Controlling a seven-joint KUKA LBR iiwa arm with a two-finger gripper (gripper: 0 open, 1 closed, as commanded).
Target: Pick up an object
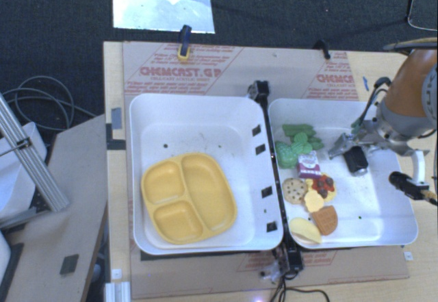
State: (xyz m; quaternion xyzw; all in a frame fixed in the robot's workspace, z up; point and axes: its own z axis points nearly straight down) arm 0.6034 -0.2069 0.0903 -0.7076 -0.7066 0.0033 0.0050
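Toy food pieces (309,187) cluster at the right white bin's (390,225) left side. The two-finger gripper (350,152) hovers right of them; its state is unclear.

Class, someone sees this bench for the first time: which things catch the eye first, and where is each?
The yellow divided tray stands out, lying in the left bin. Next comes the cluster of toy food along the left side of the right bin, greens at the far end, cookie and bread pieces nearer. The tool hangs over that bin's right half.

The clear sheet (205,64) under the bins bears red lettering, mirrored, seemingly "CHEMCAST GP", repeated near its right corner.
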